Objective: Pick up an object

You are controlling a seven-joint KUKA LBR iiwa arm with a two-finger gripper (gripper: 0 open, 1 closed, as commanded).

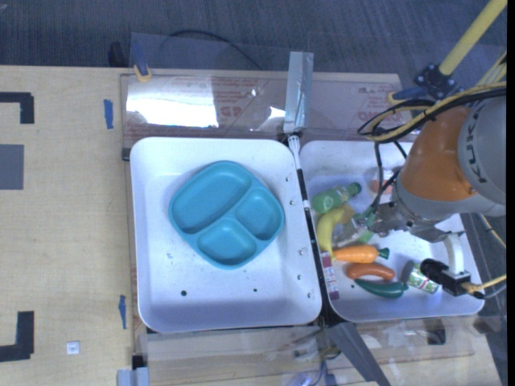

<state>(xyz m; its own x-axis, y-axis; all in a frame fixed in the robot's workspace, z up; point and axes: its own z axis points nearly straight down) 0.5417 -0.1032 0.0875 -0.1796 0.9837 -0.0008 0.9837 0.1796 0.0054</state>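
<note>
The right bin (346, 158) holds several toy foods. A green bottle (336, 196) lies near its left wall, with a yellow banana (325, 232) just below it. Nearer the front lie an orange carrot (358, 254), a red-orange pepper (375, 272) and a dark green pepper (388, 290). A small bottle with a green label (422, 281) lies to their right. My gripper (362, 227) reaches in from the right, low over the bin, right beside the banana and just above the carrot. The arm's orange band (434, 167) hides the bin's far right part.
The left bin (161, 288) holds a blue divided plate (227, 212). A raised divider (304, 215) separates the two bins. Yellow and black cables (418, 103) hang above the arm at the back right. A clear panel (209, 103) stands behind the bins.
</note>
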